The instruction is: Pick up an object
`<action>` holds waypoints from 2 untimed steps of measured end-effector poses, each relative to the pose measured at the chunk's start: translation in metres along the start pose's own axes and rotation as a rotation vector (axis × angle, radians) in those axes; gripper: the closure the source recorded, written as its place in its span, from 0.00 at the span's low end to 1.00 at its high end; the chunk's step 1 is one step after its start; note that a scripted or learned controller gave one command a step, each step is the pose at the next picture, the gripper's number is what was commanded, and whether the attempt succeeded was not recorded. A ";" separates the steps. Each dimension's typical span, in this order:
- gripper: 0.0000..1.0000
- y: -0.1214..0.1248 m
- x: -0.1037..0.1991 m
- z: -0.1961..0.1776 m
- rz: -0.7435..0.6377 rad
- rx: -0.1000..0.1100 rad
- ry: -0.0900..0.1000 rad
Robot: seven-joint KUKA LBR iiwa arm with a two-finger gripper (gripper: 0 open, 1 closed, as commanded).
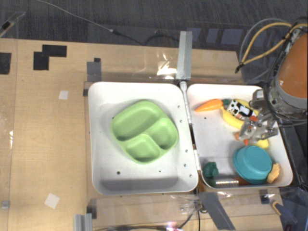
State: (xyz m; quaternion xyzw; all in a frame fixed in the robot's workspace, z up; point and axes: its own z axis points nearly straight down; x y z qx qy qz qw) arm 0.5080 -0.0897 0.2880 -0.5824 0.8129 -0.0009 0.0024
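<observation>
My gripper (254, 128) hangs low over the right bin (211, 143), near its right side. It is just above the teal bowl (252, 162) and beside a yellow banana (231, 119). A black-and-white toy (240, 110) lies on the banana, and an orange carrot (209, 105) lies to its left. A small reddish piece (243, 136) and a yellow piece (262, 143) show right under the gripper. I cannot make out whether anything is held.
The left bin (101, 129) holds a green divided plate (144, 131). A dark green lump (210, 169), a brown cylinder (226, 181) and an orange-yellow piece (274, 173) lie along the right bin's front edge. Yellow cables (262, 37) loop at the back right.
</observation>
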 end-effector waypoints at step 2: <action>1.00 0.029 -0.079 -0.002 0.548 0.001 -0.002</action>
